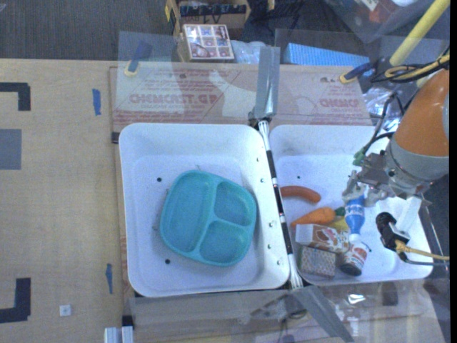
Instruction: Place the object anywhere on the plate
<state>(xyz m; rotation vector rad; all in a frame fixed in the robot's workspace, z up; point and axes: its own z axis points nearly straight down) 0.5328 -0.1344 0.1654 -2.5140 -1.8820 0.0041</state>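
Note:
A teal divided plate [208,218] lies flat in the left bin [143,156], with nothing on it. In the right bin [314,148] lie an orange sausage [300,192], a carrot [318,216], a small blue bottle [354,219], a printed box [328,237], a grey packet [318,261] and a small can [352,258]. My gripper [359,186] hangs over the right bin, just above the blue bottle's top. Whether it touches the bottle is unclear.
The divider between the two bins [271,191] runs between the plate and the pile of objects. Cardboard [186,95] lines the back of the bench. A box [207,6] stands on the floor beyond it.

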